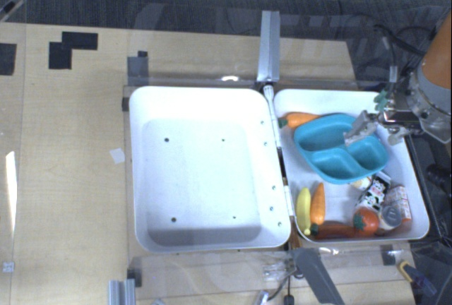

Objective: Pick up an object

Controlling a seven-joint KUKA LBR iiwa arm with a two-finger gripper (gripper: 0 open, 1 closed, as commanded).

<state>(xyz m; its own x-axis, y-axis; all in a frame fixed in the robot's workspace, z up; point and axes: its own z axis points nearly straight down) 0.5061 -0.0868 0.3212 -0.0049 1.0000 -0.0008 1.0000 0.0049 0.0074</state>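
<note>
The right bin [417,176] holds several objects. A blue two-part dish [332,152] lies tilted in its upper half, with an orange carrot [300,118] behind it. Along the front lie a yellow banana [304,208], a small orange carrot-like piece [318,203], a dark red sausage shape [335,229], a red tomato [366,220], a small can [397,208] and a black-and-white item [374,190]. My gripper [372,126] reaches in from the right and hangs over the dish's upper right rim, low and close to it. I see nothing lifted off the bin.
The left bin [201,166] adjoins the right one, separated by a metal divider post [269,49]. The grey arm with its orange band [438,63] crosses the right bin's far right corner. Black tape marks [70,48] lie on the bench at the upper left.
</note>
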